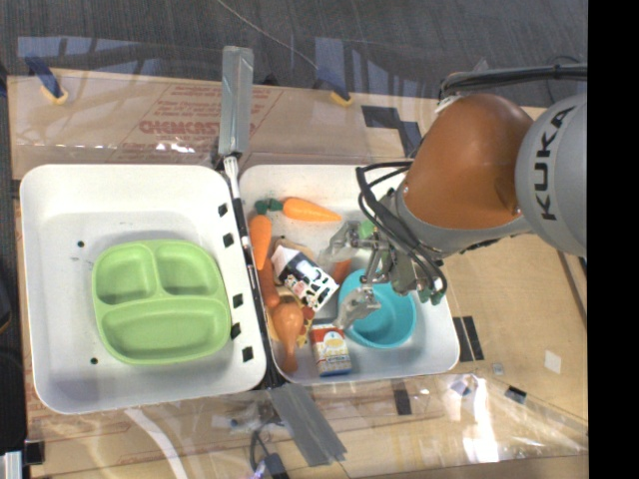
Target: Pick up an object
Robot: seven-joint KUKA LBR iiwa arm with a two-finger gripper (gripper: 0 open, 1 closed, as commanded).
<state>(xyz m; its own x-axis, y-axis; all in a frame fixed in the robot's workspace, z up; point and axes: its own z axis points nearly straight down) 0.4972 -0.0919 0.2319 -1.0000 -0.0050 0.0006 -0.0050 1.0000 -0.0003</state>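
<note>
The right bin [439, 342] holds a jumble of objects. An orange carrot [310, 209] lies near its far wall and a second carrot [260, 242] runs along its left wall. A black-and-white carton [305, 279] sits in the middle, with a brownish-orange piece [287, 323] and a small red box [331, 352] in front of it. A blue bowl [389, 322] stands at the front right. My gripper [357, 277] hangs low over the bowl's left rim, just right of the carton. The arm's orange band hides the bin's right part.
The left bin [50, 218] holds a green divided plate [160, 302]. A grey strip [235, 98] stands behind the wall between the two bins. Cables loop under the wrist [374, 203].
</note>
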